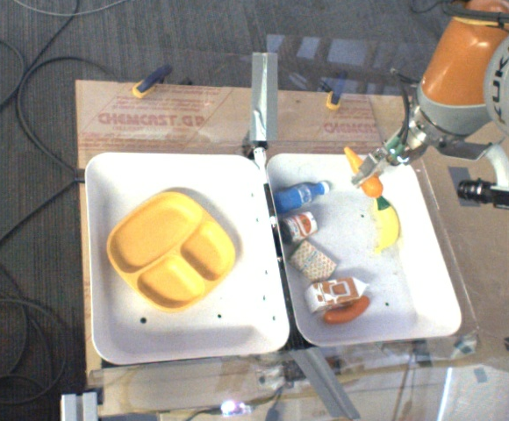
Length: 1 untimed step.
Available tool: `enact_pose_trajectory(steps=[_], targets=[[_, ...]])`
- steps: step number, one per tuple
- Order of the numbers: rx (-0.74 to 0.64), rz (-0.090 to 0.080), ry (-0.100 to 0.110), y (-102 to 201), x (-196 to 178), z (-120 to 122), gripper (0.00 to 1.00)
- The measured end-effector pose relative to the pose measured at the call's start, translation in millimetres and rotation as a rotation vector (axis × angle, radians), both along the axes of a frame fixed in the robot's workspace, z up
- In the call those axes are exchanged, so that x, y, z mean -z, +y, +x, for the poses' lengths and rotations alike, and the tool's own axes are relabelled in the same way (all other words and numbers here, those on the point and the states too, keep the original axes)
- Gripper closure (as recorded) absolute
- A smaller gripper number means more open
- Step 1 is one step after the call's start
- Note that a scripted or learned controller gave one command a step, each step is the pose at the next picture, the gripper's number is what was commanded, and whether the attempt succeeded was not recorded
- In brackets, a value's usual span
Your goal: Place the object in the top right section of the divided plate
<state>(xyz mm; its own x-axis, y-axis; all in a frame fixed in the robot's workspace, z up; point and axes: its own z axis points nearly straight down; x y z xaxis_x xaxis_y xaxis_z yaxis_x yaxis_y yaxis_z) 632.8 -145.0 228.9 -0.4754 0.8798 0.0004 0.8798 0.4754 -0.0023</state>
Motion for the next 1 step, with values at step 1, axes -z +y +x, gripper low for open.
enact_pose_trajectory(steps=[1], targets=[[-0.193,0.000,0.000,60.8,29.1,35.6,1.00]])
